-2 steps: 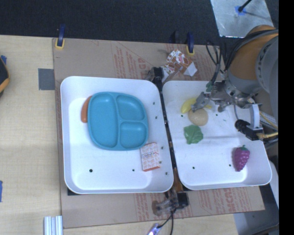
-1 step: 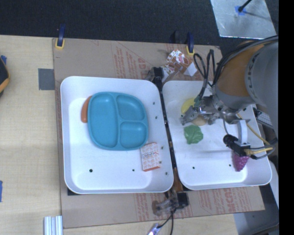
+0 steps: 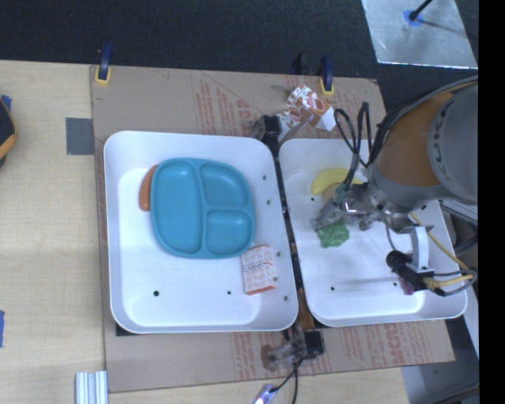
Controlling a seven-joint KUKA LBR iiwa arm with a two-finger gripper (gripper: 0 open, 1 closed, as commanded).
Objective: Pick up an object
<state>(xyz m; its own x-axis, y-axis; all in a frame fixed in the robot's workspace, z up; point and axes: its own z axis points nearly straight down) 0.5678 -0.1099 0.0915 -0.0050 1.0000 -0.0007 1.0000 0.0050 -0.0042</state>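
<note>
Gripper [image 3: 335,215], partly hidden under the wrist, meets a green object [image 3: 334,236]; its grasp state is unclear.

Bench top [image 3: 34,251]: light wood, fills the left and near side. Brown cardboard sheet [image 3: 194,99] with red print lies on it, held at the far edge by two clamps [image 3: 103,64]. Grey tape patch [image 3: 79,135] just left of the cardboard. Floor [image 3: 194,11] beyond the bench: dark carpet. Pale floor panel [image 3: 417,19] at far right, with a blue mark.
</note>
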